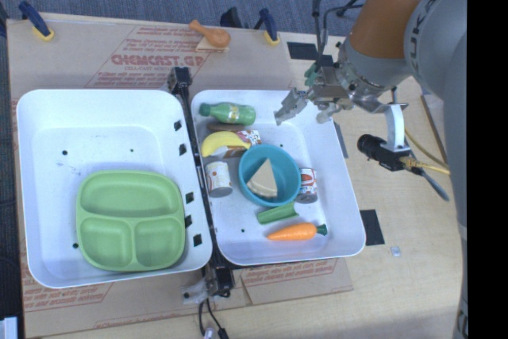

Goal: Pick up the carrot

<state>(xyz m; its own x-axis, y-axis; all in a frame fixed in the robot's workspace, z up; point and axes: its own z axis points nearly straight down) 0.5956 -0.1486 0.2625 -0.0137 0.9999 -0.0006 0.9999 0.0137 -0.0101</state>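
The carrot (294, 232) lies flat near the lower edge of the right bin (337, 194), its green top pointing toward the right of the frame, with nothing touching it from above. Just above it rests a short green piece (276, 213), and above that stands a blue bowl (270, 175) holding a pale wedge (264, 180). A small can (307, 185) sits against the bowl's right side, and another can (218, 178) stands to the bowl's left, near the divide between the bins. A banana (222, 144) lies above that can, and a green bottle (228, 113) lies on its side near the bin's upper edge. The left bin (48, 139) carries a green divided plate (131, 219) in its lower half. The arm (413, 20) comes in from the upper right of the frame, and its claw (305, 105) hangs over the upper right corner of the right bin, well apart from the carrot; whether it is released or clenched I cannot tell, and nothing is seen in its grasp. On the desk (143, 52) above the bins lies a wooden spoon (210, 33).
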